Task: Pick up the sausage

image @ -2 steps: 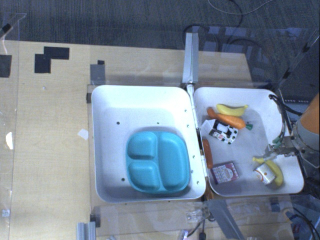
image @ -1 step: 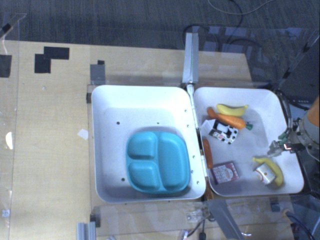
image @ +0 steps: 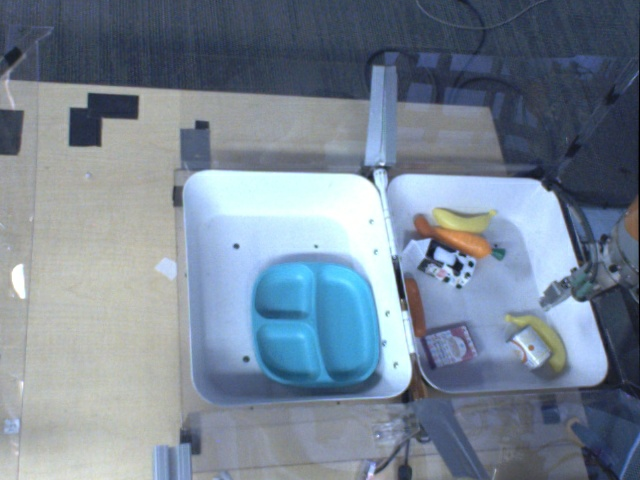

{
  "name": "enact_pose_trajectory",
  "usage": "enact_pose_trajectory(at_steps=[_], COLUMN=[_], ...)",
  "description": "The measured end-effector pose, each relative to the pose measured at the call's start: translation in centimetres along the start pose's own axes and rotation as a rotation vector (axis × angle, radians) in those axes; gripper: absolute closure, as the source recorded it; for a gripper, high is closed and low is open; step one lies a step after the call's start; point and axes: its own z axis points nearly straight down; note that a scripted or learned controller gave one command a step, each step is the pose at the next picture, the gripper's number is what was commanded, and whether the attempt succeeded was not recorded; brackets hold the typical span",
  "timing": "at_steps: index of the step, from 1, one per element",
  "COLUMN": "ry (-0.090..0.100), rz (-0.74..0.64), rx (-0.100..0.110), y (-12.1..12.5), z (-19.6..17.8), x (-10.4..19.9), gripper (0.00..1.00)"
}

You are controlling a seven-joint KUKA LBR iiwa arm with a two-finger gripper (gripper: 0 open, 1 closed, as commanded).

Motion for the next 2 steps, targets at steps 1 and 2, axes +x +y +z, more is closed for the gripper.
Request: enact_pose_trajectory(at_steps=[1,2], ry=[0.002,-0.001], rz=[-0.242,-0.499], rx=[0.001,-0.002], y=[0.0,0.0], z=[3.5,0.5], x=[0.1,0.0], gripper=[1.00,1.00])
